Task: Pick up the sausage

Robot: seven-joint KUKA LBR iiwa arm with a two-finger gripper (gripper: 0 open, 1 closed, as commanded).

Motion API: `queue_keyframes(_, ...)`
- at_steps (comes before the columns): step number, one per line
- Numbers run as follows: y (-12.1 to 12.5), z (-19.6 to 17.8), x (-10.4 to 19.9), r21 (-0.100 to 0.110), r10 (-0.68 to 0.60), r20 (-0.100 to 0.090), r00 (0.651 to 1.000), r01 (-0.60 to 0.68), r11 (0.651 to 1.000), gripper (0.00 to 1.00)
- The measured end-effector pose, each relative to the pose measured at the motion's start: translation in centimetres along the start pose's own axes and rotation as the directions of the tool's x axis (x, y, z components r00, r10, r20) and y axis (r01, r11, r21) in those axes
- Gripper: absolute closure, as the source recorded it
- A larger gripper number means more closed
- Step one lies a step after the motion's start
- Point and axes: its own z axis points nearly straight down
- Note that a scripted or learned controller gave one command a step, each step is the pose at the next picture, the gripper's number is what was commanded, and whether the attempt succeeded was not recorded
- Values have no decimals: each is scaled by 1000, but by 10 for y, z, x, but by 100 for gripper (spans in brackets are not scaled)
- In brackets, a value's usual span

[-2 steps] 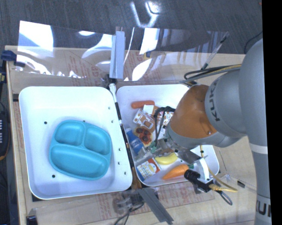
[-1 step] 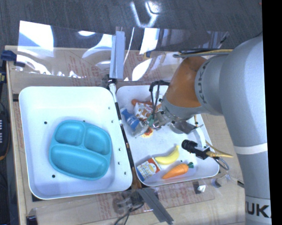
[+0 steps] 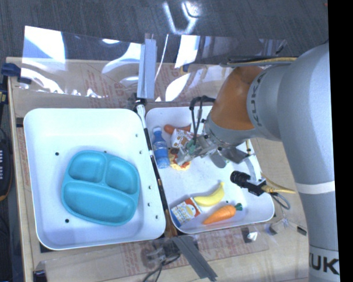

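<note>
Nearest the lens, the grey arm (image 3: 300, 103) is seen entering from 3 o'clock, its orange band bent down over the right bin. At the far left, the left bin (image 3: 41, 123) is recorded holding one blue divided plate (image 3: 101, 186), laid flat at about 6 o'clock of that bin's centre. The right bin (image 3: 174, 187) is set just beside it, rims touching or nearly so. A blue bottle (image 3: 160, 149) is noted at 9 o'clock in the right bin, against its left wall. A small red-orange piece, taken to be the sausage (image 3: 169, 130), is seen at 11 o'clock, just beside the bottle's top. The gripper (image 3: 191, 147) is placed near it, at 4 o'clock from it; whether the gripper is apart or together cannot be told, and nothing is seen held. A small carton (image 3: 185, 212) lies at 7 o'clock, a banana (image 3: 210, 195) at 6 o'clock, and a carrot (image 3: 219, 213) at 5 o'clock.
</note>
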Motion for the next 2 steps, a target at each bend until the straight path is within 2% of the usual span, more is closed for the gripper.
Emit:
queue_keyframes(1, 88, -87, 18, 6, -45, -4, 999, 45, 999, 100)
queue_keyframes(2, 87, -87, 18, 7, -45, -4, 999, 45, 999, 0)
